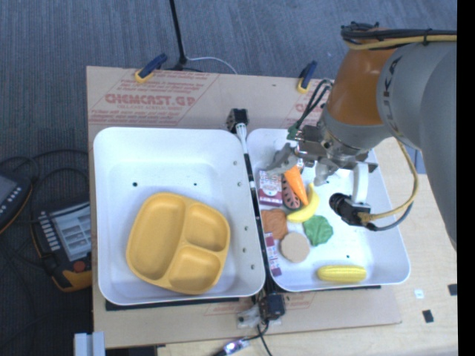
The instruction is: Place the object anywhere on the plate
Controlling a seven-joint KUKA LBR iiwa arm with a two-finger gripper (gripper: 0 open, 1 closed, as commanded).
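From above the bench, the yellow plate [179, 241] sits in the left bin [111, 154], three compartments and nothing on it. Taking that plate as the mark, everything else of interest lies to its right, across the divider, in the right bin [386, 251].

There the toy food is bunched together: a carrot [295, 187] lying on a banana [304, 211], a red packet [269, 188] just beside them on the side nearer the plate, a brown cookie [274, 223] and a tan disc [295, 248] below, a green leafy piece [319, 230], and a corn cob [341, 274] furthest from the cluster. None of it is on the plate yet.

The gripper [312, 156] hangs over the top of that pile, close above the carrot. The wrist hides its business end, so whether it is spread or closed I cannot tell, and nothing is visibly held.

The carrot looks the likely pick. To do it well, I'd want the grasp taken across its narrow width, clear of the banana and packet, then a clean lift over the divider before setting down in any compartment.
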